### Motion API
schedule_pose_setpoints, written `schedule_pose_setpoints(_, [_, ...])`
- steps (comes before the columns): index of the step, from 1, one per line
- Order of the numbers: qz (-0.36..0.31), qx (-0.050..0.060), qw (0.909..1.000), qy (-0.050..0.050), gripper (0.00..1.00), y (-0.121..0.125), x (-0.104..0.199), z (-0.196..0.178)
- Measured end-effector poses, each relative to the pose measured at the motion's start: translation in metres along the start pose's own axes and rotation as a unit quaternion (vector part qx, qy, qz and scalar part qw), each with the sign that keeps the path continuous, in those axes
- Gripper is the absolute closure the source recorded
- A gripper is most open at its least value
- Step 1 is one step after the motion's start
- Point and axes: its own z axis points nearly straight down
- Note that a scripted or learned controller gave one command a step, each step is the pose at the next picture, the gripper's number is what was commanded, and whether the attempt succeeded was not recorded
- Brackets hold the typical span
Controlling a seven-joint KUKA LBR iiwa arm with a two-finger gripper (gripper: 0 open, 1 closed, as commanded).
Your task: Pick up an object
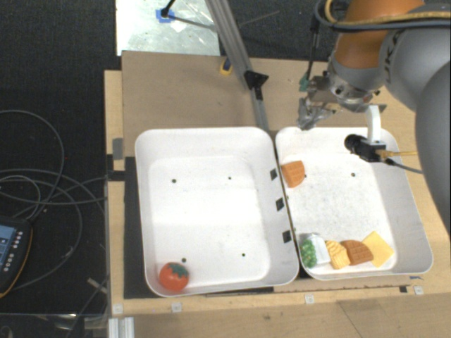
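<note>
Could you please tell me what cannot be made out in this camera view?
- Gripper: fingers too small and blurred to judge.
- Green item: identity unclear, tucked in the right bin corner beside the yellow pieces.
- Arm: cut off by the right edge.

Left bin (211, 146): floor open across nearly all its area; sole obstacle a tomato (173, 276) in the near left corner, close to the wall. Right bin (402, 196): centre open. Orange block (293, 173) sits against the left wall. Near wall crowded: green item (308, 251), then three yellow-brown pieces (358, 251), touching in a row. Black fixture (363, 146) overhangs the far right rim. Slanted grey pole (236, 44) crosses the counter (176, 90) behind the bins.
</note>
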Motion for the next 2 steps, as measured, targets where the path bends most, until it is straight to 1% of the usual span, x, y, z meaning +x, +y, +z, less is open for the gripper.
schedule_pose_setpoints(1, [0.000,0.000,1.0000,0.000,1.00,-0.009,0.054,0.009])
schedule_pose_setpoints(2, [0.000,0.000,1.0000,0.000,1.00,-0.025,0.102,-0.003])
